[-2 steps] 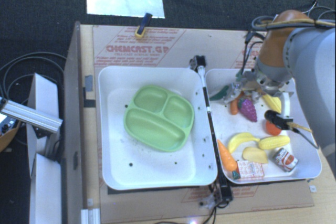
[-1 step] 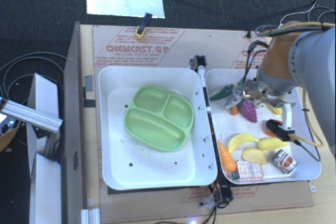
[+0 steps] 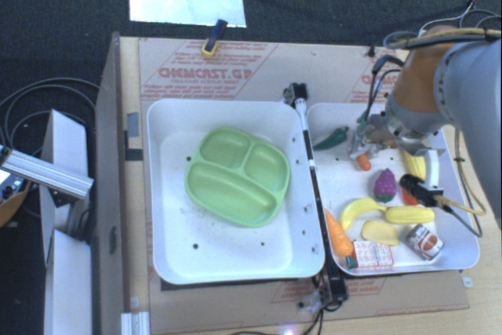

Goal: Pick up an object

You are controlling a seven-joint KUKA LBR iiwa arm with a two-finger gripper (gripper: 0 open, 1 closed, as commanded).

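Where the grey arm (image 3: 463,82) reaches in from three o'clock, its claw (image 3: 367,143) hangs low over the upper part of the right bin (image 3: 471,251), but how wide it stands I cannot tell. A small orange piece (image 3: 363,162) lies just at six o'clock of it, a green pepper (image 3: 329,138) at nine o'clock. A purple fruit (image 3: 384,184), bananas (image 3: 358,210), a carrot (image 3: 339,234) and a can (image 3: 423,242) lie nearer five o'clock. The left bin (image 3: 169,247) bears a green divided plate (image 3: 237,176).

camera: overhead, slanted | covers both bins (image 3: 235,263) | range seemingly moderate
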